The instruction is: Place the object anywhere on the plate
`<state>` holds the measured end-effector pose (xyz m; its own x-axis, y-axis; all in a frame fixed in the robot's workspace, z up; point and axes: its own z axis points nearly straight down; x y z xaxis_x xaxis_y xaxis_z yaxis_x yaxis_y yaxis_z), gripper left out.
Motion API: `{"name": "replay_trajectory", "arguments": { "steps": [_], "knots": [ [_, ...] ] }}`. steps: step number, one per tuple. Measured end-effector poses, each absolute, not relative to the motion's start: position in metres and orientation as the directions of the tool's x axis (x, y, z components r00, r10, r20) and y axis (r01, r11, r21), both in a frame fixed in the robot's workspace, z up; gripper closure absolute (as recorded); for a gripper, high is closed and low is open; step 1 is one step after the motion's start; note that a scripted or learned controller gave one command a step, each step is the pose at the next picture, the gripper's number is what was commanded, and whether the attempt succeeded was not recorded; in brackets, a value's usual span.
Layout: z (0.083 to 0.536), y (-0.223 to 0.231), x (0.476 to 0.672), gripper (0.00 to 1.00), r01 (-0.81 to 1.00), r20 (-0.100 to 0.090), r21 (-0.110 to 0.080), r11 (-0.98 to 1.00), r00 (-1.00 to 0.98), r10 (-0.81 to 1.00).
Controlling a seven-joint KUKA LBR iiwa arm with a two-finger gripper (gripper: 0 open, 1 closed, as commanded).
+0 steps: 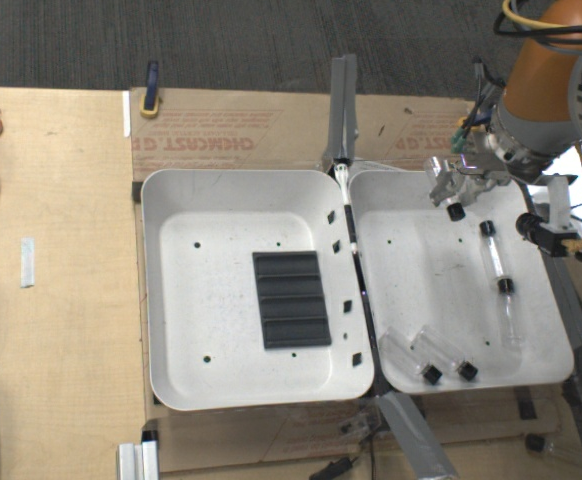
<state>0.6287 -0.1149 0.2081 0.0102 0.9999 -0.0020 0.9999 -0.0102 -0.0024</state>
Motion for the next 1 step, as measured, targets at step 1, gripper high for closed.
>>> {"name": "replay_trajectory", "arguments": {
  "steps": [1],
  "knots": [
    [0.1903,-0.0296,0.5837,1.00,0.980,0.000,-0.003,0.199,-0.199,0.980]
  ]
}}
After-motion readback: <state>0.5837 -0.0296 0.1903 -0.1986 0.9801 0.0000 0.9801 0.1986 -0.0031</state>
